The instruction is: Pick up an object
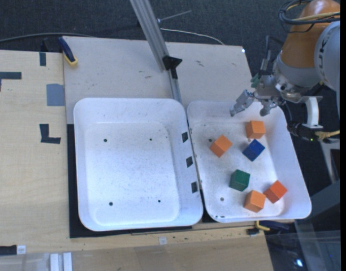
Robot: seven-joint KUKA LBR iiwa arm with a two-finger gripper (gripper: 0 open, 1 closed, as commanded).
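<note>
An orange cube point(255, 129) sits square-faced in the right bin point(294, 205); the gripper point(252, 107) hovers just above, jaws spread, empty.

Single fixed cam, sitting above the tabletop point(26, 151) and looking down at a slant. It is taking in both white bins side by side: left bin point(85, 168) around frame centre, right bin point(292, 168) toward the right. It is standing far enough back that dark floor is showing along the top. The KUKA arm point(308, 38) is coming in from upper right, partly cropped. A metal pole point(150, 24) is rising toward the lens from between the bins.
</note>
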